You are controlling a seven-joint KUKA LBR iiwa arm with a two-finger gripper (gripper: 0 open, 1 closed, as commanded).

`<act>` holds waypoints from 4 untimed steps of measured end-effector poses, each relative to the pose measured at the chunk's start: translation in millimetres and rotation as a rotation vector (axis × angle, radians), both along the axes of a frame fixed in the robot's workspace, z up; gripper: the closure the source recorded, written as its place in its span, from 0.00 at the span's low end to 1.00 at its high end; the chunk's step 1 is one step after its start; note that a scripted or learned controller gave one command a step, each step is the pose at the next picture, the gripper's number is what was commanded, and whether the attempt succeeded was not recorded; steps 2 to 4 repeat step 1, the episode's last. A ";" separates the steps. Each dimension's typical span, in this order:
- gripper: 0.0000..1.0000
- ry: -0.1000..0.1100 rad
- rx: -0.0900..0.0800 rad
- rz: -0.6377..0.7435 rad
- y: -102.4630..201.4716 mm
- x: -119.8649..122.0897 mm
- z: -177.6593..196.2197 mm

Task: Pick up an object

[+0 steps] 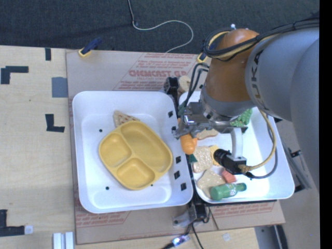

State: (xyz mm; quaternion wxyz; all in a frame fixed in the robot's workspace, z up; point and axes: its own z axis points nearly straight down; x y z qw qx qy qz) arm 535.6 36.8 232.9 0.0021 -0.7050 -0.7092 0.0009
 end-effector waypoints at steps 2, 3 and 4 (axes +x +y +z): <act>1.00 0.002 -0.001 0.001 57.0 -22.2 -13.2; 1.00 0.002 -0.001 0.001 57.0 -22.2 -13.2; 1.00 0.002 -0.001 0.001 57.0 -22.2 -13.2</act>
